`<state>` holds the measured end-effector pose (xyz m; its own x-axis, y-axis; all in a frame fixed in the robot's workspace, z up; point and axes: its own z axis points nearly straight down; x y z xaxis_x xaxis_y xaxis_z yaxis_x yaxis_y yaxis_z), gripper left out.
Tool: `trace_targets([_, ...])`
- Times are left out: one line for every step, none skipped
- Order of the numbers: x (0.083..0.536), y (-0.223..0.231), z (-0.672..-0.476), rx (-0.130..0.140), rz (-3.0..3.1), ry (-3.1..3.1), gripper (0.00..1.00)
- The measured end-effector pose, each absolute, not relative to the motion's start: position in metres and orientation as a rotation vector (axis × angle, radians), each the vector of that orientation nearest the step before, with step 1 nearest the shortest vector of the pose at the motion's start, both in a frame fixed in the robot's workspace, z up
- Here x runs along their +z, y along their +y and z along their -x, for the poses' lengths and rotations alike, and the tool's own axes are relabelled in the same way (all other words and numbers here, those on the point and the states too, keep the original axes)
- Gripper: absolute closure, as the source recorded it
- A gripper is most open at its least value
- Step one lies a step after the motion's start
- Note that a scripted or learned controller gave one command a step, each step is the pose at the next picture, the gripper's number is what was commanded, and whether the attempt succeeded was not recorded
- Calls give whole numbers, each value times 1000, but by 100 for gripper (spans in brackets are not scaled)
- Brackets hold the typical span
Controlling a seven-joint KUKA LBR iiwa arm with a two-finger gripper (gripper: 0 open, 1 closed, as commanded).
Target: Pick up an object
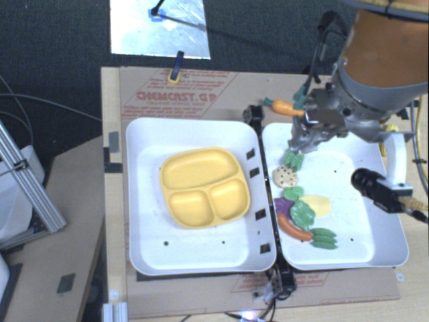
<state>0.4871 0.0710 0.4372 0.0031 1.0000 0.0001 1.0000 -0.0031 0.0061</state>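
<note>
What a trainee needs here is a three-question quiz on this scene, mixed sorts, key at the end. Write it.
1. True or false: the yellow divided plate lies in the left bin.
2. Which toy lies outside both bins? A) carrot B) cookie C) pea pod
3. Fill in: the gripper hangs over the ___ bin's far left corner.

Key: 1 true; 2 A; 3 right.

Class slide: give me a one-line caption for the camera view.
Arm's pincer lowered over toy foods in the right bin; a yellow divided plate lies in the left bin.
</note>
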Motion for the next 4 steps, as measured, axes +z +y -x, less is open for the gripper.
trace_targets([320, 41, -604, -7, -2223, 2218, 100])
trace_targets([179, 126, -611, -12, -2217, 2239, 100])
trace_targets([356, 67, -614, 24, -2213, 2208, 100])
trace_targets([269, 125, -573, -7, -2216, 2236, 100])
